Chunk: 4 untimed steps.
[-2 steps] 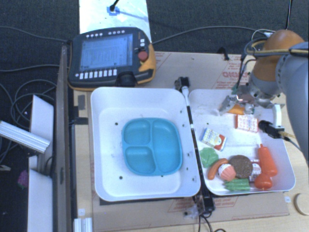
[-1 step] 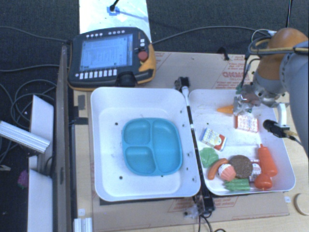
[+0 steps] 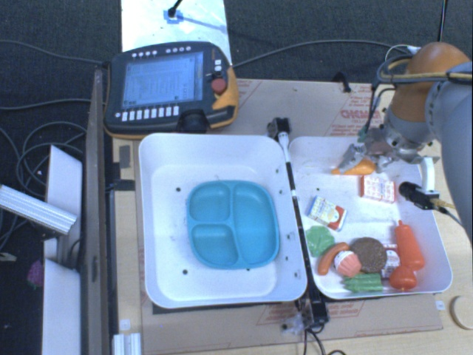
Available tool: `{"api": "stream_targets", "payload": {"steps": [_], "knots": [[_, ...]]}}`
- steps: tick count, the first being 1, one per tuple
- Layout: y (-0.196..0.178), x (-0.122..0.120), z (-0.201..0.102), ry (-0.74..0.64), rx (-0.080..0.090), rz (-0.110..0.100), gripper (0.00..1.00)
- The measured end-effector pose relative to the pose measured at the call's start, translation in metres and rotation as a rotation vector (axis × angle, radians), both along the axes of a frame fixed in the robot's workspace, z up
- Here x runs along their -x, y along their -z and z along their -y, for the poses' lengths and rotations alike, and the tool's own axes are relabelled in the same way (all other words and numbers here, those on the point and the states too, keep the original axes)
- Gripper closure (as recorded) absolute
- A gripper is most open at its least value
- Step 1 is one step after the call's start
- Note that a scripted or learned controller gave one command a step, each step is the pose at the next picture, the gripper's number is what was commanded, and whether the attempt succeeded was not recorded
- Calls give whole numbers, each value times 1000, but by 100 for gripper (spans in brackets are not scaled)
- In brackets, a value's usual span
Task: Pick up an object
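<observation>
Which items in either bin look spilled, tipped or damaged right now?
Nothing stands out. The blue divided plate lies flat in the left bin. The toy foods sit loose in the right bin, none over the rim. The tool is over an orange piece.

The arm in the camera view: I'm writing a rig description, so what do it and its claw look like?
The arm is grey and rounded, with a glossy orange band above the wrist. Thin cables loop beside the band. The wrist narrows to a grey metal claw with slim metallic fingers.
</observation>
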<state>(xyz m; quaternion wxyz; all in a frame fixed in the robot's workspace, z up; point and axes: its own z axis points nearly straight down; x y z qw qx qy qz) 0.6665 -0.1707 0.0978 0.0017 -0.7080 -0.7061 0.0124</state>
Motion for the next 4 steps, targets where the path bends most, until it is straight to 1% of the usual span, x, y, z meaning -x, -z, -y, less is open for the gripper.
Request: {"api": "stream_targets", "payload": {"steps": [1, 2, 3, 4], "knots": [[-5, 4, 3, -1, 1, -24, 100], [-13, 4, 3, -4, 2, -25, 100], [-13, 4, 3, -5, 2, -26, 0], [18, 2, 15, -7, -19, -4, 0]]}}
